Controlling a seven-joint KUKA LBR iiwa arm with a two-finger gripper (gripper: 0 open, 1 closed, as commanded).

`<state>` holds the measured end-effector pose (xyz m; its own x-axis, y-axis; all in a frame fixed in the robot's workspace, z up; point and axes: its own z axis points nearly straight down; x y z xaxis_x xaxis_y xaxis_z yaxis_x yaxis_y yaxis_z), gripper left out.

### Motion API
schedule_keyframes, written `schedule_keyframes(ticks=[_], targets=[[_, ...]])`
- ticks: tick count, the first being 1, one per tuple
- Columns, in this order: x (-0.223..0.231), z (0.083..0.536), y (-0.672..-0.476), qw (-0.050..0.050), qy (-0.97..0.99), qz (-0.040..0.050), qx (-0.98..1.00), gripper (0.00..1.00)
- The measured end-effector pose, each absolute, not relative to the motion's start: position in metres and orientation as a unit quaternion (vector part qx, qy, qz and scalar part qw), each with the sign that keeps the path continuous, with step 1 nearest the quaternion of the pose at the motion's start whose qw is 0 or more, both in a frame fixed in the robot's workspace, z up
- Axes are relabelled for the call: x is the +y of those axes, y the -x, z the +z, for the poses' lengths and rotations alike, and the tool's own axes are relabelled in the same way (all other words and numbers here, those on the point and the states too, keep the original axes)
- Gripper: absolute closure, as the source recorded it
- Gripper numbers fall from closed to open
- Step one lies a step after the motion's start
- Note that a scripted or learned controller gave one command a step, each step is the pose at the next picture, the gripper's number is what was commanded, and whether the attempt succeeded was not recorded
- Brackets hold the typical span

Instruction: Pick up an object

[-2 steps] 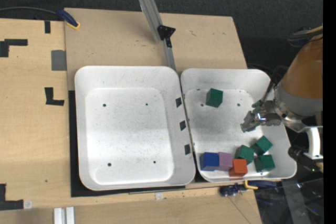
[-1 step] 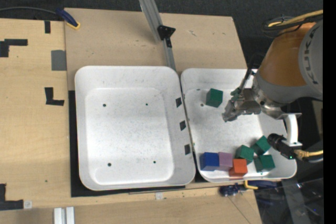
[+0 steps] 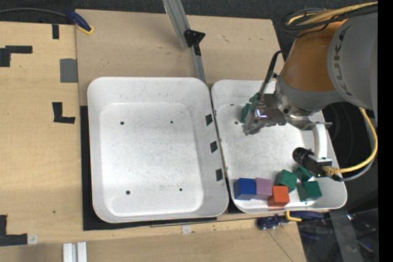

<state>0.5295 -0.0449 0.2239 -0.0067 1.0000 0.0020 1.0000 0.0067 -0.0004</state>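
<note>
Blocks are bunching along the near wall of the right bin (image 3: 228,101): one blue block (image 3: 245,188), one lilac block (image 3: 264,187), one orange block (image 3: 280,194) and two green blocks (image 3: 286,179), all within reach. I am hovering my gripper (image 3: 253,121) well apart above the bin's far end; its grip I cannot tell. The left bin (image 3: 98,92) is sitting beside it.
</note>
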Motion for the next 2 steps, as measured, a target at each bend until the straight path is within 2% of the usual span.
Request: schedule_keyframes(ticks=[1,2], targets=[[0.006,0.236,-0.548,0.001,0.704,-0.0007,-0.71,1.0],[0.054,0.223,-0.565,0.001,0.705,0.0005,-0.709,1.0]])
